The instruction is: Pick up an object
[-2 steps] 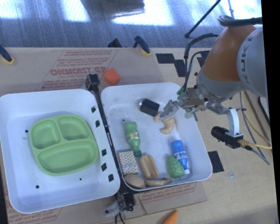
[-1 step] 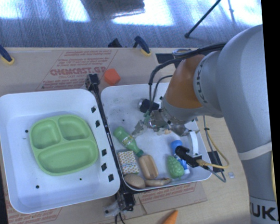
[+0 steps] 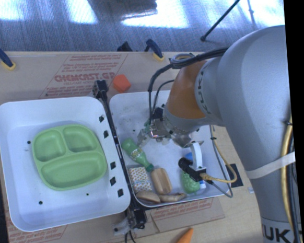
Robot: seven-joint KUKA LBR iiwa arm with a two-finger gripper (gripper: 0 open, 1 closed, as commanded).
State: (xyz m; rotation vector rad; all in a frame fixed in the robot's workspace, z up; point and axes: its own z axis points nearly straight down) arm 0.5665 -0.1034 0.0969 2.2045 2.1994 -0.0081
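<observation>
Big grey arm [image 3: 256, 110] cut off at the right and bottom edges, covering part of the right bin [image 3: 120, 102], gripper [image 3: 151, 130] fingers too small and dark to tell, green toy [image 3: 189, 184] half hidden behind a black part, orange carrot [image 3: 183, 241] cut off at the bottom edge.

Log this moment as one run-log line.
gripper: over right bin | near green bottle | grasp: unconfirmed | left bin: green tray

One fixed cam above the bench [image 3: 59, 73], looking down at a slant. Left bin [image 3: 9, 171] and right bin [image 3: 124, 107] both fully in frame, mid-range. Floor at far edge; arm [image 3: 244, 95] comes in from right, close to lens.
</observation>
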